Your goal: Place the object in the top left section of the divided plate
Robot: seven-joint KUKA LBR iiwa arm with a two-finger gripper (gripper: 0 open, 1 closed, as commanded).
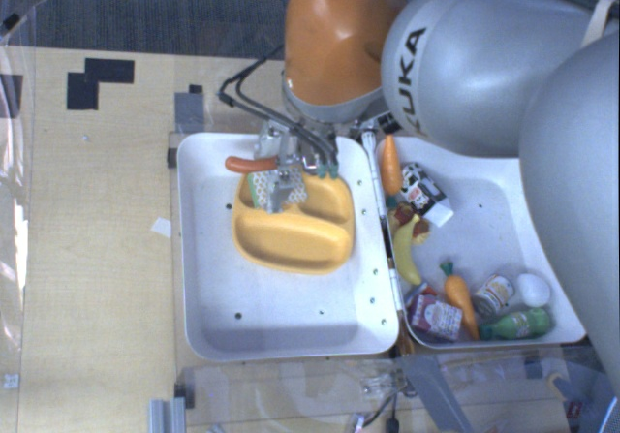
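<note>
Looks light, soft, crumpled: object (265,190) in divided plate (291,237) top-left section. Best pinched across its middle. Hand (288,172) directly above; grip state unclear.

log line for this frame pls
gripper: over yellow plate's top left section | item: in that section | hot dog: beside plate in left bin

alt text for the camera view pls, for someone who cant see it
The robot's hand hovers over the top left section of a yellow divided plate in the left white bin. A sausage lies beside the plate; the right bin holds toy groceries, including a banana.
</note>
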